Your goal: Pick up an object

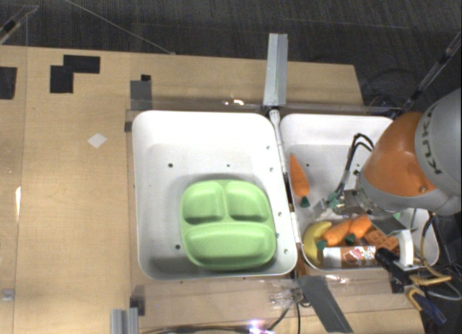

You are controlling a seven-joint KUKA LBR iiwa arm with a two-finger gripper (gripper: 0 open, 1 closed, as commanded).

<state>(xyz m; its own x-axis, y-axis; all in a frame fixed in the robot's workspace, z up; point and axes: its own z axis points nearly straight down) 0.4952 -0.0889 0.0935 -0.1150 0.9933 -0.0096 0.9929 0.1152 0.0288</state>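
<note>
The right bin holds a small pile at its near end: a yellow banana, an orange carrot, a white bottle with a red label lying on its side, and an orange-brown packet. A second carrot lies along the bin's left wall. My gripper hangs low over the pile, just above the carrot and banana, mostly hidden under the orange-banded wrist. I see nothing held in it.
The left bin bears a green divided plate at its near right. A metal divider post stands between the bins at the back. Cables trail at the bench's near right corner.
</note>
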